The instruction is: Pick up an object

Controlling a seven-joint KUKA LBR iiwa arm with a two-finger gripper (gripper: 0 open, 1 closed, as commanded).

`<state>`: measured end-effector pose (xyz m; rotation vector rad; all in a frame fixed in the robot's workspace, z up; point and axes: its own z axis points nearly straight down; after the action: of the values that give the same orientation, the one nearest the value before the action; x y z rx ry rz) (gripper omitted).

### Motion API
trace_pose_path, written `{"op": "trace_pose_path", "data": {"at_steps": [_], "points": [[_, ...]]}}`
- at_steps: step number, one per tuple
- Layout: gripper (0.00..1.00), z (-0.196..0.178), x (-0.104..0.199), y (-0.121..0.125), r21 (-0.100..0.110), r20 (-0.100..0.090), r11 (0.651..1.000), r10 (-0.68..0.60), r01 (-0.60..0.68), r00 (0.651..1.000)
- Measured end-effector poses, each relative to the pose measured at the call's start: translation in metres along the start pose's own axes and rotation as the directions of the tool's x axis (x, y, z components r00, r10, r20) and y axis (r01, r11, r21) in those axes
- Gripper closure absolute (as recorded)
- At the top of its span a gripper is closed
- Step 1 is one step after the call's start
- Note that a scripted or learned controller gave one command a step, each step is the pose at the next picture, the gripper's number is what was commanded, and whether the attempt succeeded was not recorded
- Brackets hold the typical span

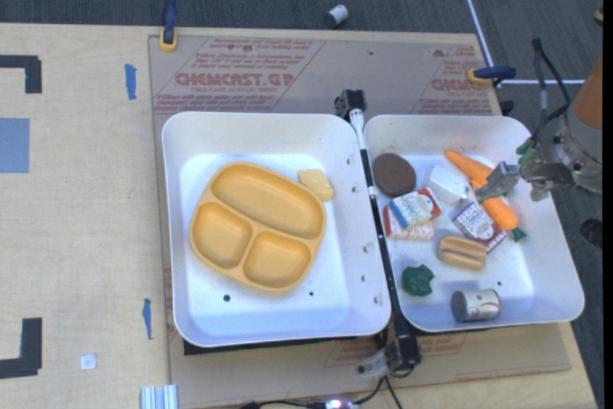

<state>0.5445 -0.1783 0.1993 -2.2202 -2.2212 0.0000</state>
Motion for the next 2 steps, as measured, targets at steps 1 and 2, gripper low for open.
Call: {"op": "trace_pose_path", "data": {"at_steps": [1, 2], "points": [[0.0, 0.101, 0.02, 0.025, -0.003, 0.002, 1.0, 0.001, -0.001, 1.0], [1.0, 0.091, 0.02, 0.025, -0.005, 0.003, 1.0, 0.0, 0.0, 1.0]]}}
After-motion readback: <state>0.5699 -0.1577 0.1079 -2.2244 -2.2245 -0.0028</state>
